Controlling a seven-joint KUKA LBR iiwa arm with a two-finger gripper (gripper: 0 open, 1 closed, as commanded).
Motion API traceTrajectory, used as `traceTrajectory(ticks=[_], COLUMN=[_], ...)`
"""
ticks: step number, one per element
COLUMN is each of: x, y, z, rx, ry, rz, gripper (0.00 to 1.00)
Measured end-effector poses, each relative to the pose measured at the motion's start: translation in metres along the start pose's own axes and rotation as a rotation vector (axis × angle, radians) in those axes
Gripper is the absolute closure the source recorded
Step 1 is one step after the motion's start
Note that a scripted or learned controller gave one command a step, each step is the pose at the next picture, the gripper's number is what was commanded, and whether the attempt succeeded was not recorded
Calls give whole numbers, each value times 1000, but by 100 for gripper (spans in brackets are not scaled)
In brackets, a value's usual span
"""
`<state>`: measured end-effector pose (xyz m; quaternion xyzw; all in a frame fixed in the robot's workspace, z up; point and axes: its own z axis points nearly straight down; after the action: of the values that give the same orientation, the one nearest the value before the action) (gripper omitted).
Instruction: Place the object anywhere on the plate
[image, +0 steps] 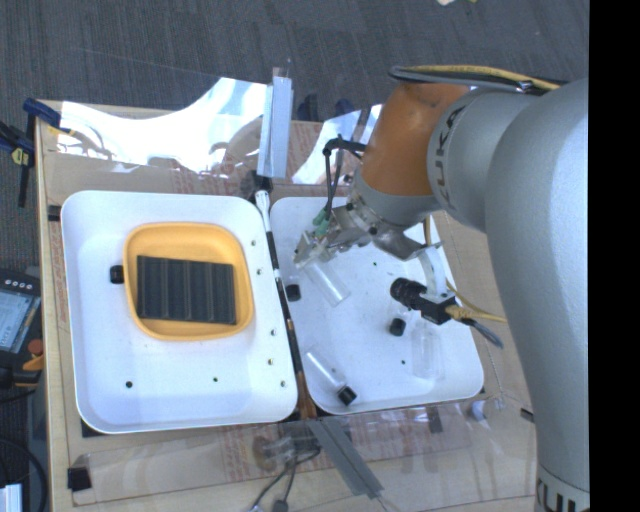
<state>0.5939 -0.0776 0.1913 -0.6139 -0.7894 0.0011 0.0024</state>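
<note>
1. Bench: a wooden top on a dark, carpeted floor, with crumpled shiny sheeting along its far edge.
2. Left bin: holds a yellow plate; a dark ribbed block, seemingly the task's object, lies flat on the plate's centre.
3. Right bin: holds small black pieces and clear, tube-like items, scattered apart.
4. Gripper: over the right bin's far left part, near the divide between the bins; whether it is open or closed cannot be told.
</note>
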Motion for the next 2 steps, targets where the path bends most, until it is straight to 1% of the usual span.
traceTrajectory(ticks=[1, 2], x=[0, 49], y=[0, 2], z=[0, 1], rx=[0, 1], ry=[0, -1], rz=[0, -276], gripper=[0, 0])
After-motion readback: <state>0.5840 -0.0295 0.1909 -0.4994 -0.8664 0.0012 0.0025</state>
